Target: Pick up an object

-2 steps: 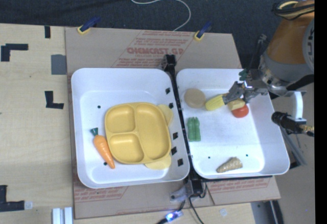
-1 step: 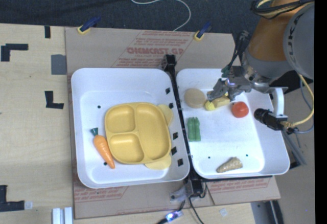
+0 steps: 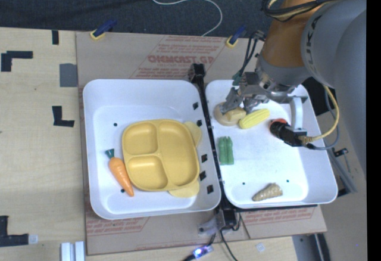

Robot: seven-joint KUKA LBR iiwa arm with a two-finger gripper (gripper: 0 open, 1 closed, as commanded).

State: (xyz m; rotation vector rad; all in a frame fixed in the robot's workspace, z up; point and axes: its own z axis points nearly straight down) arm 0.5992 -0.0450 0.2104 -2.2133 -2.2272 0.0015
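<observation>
The gripper (image 3: 235, 105) was low in the right bin (image 3: 309, 191), over a tan round piece (image 3: 225, 115) just left of the corn (image 3: 253, 118), seemingly for a grasp; its opening could not be told

single fixed camera, mounted above the bench and looking down at a slant. the far edge of the bench lies toward the top of the frame, with dark cloth beyond it, and the near edge lies toward the bottom. the left bin (image 3: 95, 134) and the right bin (image 3: 315, 176) sit side by side across the middle, both wholly within the frame, at moderate range. cardboard sheeting (image 3: 149, 57) under the bins and the wooden bench top (image 3: 36, 134) at left fill the surround. the arm (image 3: 309, 33) enters from the right edge, its upper part cut off by the frame.
</observation>
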